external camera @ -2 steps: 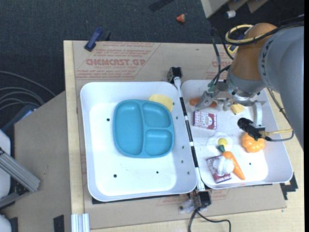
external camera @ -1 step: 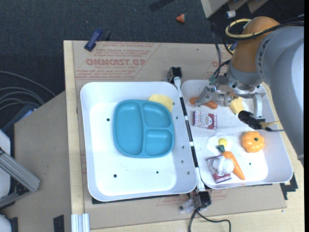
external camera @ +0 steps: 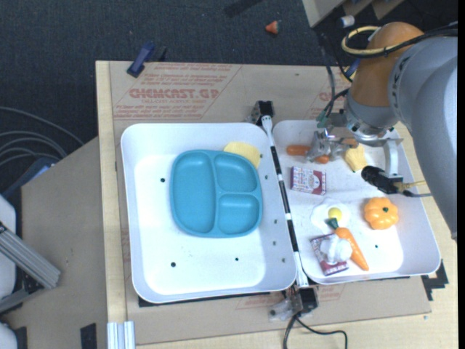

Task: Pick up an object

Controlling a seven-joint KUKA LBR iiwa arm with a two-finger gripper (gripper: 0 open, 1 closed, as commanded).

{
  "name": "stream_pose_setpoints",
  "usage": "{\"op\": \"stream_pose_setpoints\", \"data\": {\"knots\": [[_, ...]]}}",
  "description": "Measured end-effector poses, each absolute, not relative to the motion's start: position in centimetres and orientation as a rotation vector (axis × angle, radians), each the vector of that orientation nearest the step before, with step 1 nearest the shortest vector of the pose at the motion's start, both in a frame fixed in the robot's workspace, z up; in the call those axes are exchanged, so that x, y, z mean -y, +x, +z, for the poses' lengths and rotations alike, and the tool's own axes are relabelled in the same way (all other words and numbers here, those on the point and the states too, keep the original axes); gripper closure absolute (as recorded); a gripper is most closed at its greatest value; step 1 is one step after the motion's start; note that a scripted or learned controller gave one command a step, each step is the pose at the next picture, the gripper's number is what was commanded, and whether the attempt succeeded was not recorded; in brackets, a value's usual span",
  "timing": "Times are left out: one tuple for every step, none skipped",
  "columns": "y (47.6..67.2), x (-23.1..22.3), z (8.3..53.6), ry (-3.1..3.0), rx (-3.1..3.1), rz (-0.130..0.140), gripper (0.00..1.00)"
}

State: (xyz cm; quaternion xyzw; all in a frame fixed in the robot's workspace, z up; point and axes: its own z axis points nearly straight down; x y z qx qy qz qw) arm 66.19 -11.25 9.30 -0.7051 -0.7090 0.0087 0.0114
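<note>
- you see two white bins (external camera: pixel 145 260) of smooth, slightly glossy plastic, side by side on the bench.
- the bench (external camera: pixel 182 93) top looks like matt brown paper or card with red print, its edges pale wood.
- the blue divided tray (external camera: pixel 215 193) in the left bin looks like smooth, satin plastic.
- the orange pumpkin (external camera: pixel 381 212) and carrot (external camera: pixel 353 247) near the right bin's front edge look like shiny toy plastic.
- the small red-and-white packet (external camera: pixel 308 179) looks like printed paper or film.
- the arm (external camera: pixel 429 71) shows smooth grey casing with a glossy orange band.
- the floor beyond the bench's far edge looks like dark, rough carpet.
</note>
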Motion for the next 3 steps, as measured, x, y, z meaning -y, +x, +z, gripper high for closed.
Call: {"op": "stream_pose_setpoints", "data": {"knots": [[61.5, 8.4, 24.7, -2.221, 2.224, -0.002, 1.0], [56.4, 4.4, 25.7, -2.219, 2.22, 0.002, 1.0], [53.8, 5.5, 27.8, -2.22, 2.219, 0.002, 1.0]]}}
